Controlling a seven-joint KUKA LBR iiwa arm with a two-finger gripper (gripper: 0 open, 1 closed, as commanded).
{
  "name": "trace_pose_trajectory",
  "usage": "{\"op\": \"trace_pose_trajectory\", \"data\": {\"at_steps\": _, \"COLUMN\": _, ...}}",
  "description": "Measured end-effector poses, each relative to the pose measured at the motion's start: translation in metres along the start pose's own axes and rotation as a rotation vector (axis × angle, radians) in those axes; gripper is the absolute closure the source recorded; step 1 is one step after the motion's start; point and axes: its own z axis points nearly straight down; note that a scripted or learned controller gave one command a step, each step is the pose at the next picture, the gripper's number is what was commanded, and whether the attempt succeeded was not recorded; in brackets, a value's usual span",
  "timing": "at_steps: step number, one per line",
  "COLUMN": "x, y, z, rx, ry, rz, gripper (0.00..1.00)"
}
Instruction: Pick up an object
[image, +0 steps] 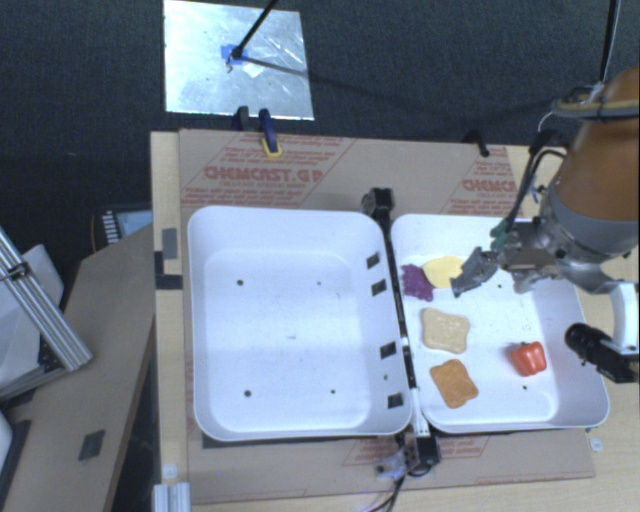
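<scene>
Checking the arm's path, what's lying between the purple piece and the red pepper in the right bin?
In the camera view, a pale bread-shaped slice lies between the purple piece and the red pepper.

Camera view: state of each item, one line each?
Gripper: over the right bin, beside the yellow piece, nothing seen held.
Yellow piece: lying flat, touching the purple piece.
Purple piece: lying by the divider.
Pale toast slice: lying flat, apart from the others.
Orange-brown slice: lying flat near the front wall.
Red pepper: resting alone on the bin floor.
Right bin: holds all five pieces.
Left bin: level.
</scene>
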Motion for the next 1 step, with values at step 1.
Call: {"op": "trace_pose_trajectory", "data": {"at_steps": 1, "x": 0.0220, "y": -0.0139, "z": 0.1523, "rx": 0.021, "ry": 0.000, "rz": 0.007, "gripper": 0.00}}
